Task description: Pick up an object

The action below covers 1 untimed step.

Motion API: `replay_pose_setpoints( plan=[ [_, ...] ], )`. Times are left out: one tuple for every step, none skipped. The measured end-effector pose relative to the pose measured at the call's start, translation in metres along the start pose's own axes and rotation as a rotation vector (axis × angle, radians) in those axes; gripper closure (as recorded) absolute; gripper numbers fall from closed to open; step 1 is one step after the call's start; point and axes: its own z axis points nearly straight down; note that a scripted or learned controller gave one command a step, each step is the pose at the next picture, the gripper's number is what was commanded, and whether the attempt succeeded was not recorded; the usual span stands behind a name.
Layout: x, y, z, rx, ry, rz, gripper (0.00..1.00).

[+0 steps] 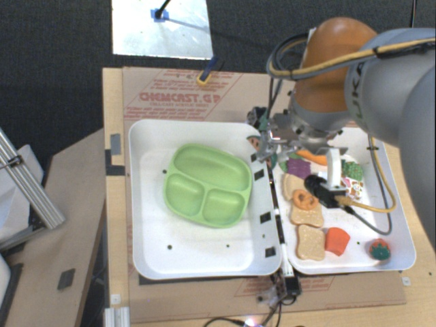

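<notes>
My gripper (281, 147) hangs under the grey wrist over the far left corner of the right bin (398, 240), close to the wall between the bins. Just below it lie a purple toy piece (298, 167) and an orange carrot (312, 157). Nearer the front are a brown pretzel (304, 199), two toast slices (307, 216) (311, 243), an orange-red block (337, 240) and a small green and orange ball (379, 250). A colourful patterned piece (353, 171) lies at the right. Nothing shows between the gripper and these things that I can make out.
The left bin (146, 251) holds a green divided plate (208, 184) near its middle. Black clips (262, 196) run along the wall between the bins. Cardboard (177, 94) lies beneath both bins. The big arm covers the far right of the right bin.
</notes>
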Motion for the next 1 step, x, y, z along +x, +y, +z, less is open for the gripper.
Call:
replay_pose_setpoints(
  plan=[
    [-0.0122,0.0058,0.0139,0.002,-0.002,0.002,1.00]
  ],
)
